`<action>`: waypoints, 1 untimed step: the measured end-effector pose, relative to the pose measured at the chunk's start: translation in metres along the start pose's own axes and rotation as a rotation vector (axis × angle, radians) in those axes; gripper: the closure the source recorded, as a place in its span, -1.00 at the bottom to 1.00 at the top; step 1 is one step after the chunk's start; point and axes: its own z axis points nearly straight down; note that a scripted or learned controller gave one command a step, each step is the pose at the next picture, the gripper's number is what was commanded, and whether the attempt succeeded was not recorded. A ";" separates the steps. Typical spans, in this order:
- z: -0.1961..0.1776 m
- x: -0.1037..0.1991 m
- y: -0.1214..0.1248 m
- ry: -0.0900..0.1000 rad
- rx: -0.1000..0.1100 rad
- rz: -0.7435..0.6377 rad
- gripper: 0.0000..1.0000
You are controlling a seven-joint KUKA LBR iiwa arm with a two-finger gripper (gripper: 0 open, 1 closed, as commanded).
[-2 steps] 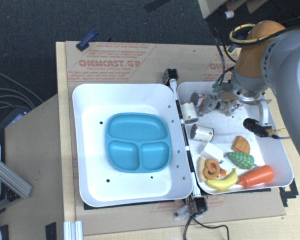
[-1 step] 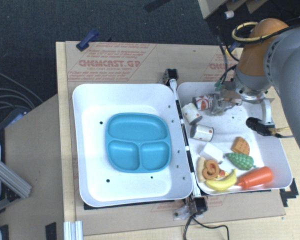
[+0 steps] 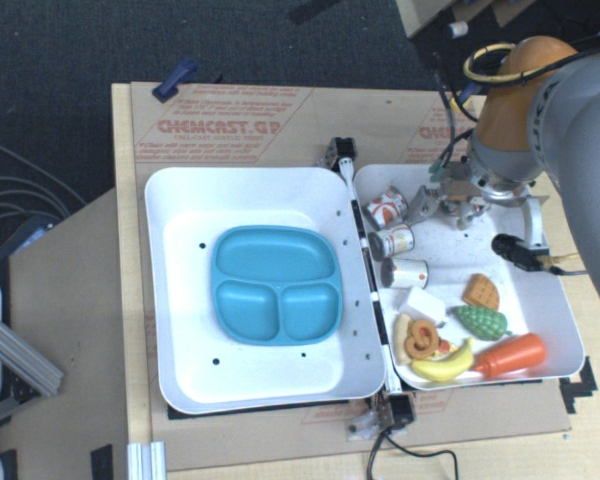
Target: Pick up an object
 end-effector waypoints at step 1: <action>0.009 0.035 0.003 -0.005 -0.019 0.007 -1.00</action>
